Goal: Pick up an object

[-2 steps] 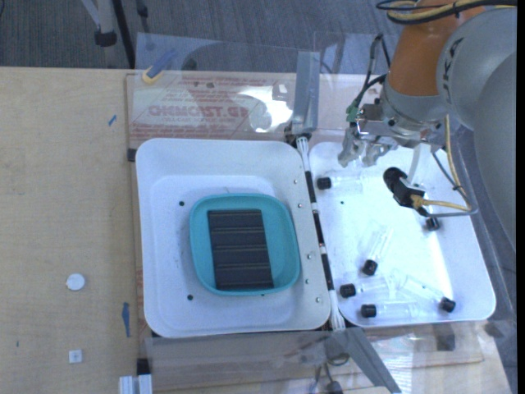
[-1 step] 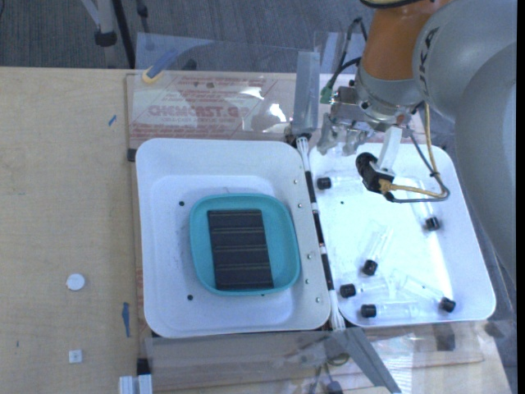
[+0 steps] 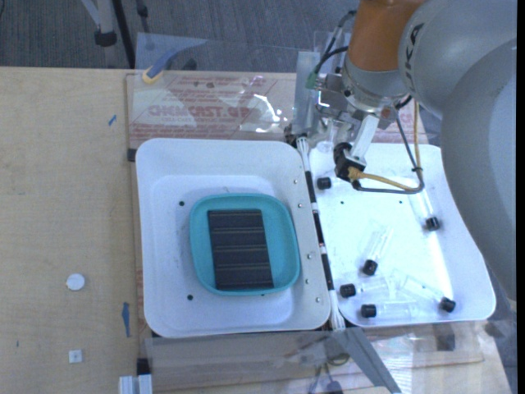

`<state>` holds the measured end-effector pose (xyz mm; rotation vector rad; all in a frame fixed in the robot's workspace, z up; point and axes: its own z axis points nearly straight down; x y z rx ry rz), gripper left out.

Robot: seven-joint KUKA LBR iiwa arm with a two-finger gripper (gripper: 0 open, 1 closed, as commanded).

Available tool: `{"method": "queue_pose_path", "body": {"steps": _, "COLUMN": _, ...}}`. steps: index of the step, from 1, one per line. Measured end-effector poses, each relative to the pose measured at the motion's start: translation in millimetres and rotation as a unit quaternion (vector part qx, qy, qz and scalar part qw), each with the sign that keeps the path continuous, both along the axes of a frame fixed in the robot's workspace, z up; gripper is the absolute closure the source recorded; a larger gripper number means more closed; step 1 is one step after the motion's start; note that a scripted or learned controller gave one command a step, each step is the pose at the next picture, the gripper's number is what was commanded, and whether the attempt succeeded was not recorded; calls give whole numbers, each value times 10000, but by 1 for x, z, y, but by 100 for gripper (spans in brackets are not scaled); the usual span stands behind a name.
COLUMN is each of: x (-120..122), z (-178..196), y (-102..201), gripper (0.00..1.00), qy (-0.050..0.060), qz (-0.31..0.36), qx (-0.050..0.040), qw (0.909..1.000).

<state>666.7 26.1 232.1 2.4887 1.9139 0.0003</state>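
The right bin point(image 3: 459, 220) holds several clear plastic tubes with black caps. One tube point(image 3: 376, 248) lies near its middle, another point(image 3: 387, 309) at the front edge, and a third point(image 3: 426, 213) by the right wall. A small black cap point(image 3: 323, 183) lies close to the bin's left wall. My gripper point(image 3: 314, 123) hangs over the far left corner of the right bin, above and behind that cap, with nothing seen in it. In the left bin point(image 3: 164, 187) a teal tray point(image 3: 283, 220) carries a dark ridged block point(image 3: 239, 249).
A crinkled clear plastic sheet point(image 3: 213, 105) lies on the bench behind the left bin. The divider point(image 3: 316, 220) between the bins runs just below the gripper. A white disc point(image 3: 75, 282) sits on the wooden bench at the left.
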Motion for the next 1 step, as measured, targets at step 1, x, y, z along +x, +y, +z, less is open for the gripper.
{"method": "queue_pose_path", "body": {"steps": 1, "x": 1, "z": 10, "y": 2, "gripper": 100, "qy": -6, "qz": 23, "qx": -11, "qw": 10000}}
